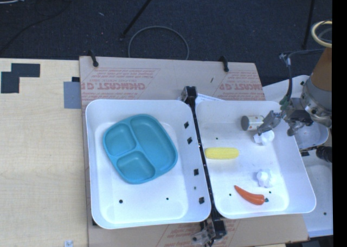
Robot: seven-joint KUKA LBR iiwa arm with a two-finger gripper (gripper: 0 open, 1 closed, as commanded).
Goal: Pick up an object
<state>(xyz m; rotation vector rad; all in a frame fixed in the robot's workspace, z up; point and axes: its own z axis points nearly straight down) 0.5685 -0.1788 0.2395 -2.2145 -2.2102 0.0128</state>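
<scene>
My claw sits at the upper right of the frame, low over the right-hand bin, with my arm coming in from the right edge. I can't tell from this slanted view how my claw is set, and nothing shows clearly clamped in it, so I judge the pick not yet made. Right under my tip lies a small white crumpled piece, touching or just beside me; I can't say which. Just to its left, toward the bin's upper middle, lies a short grey cylinder on its side. Any of the things in this bin would serve the task: a yellow corn cob lying across the bin's left-centre, a second small white lump lower down toward the right, and an orange-red chilli pepper near the bottom edge, well apart from me. The left-hand bin holds a blue divided plate, flat and tilted on the diagonal, far from my reach for now. As I read it, the approach is about done and the closing, the lifting and the proof of a real hold all remain; the white piece nearest me looks the likeliest candidate.
</scene>
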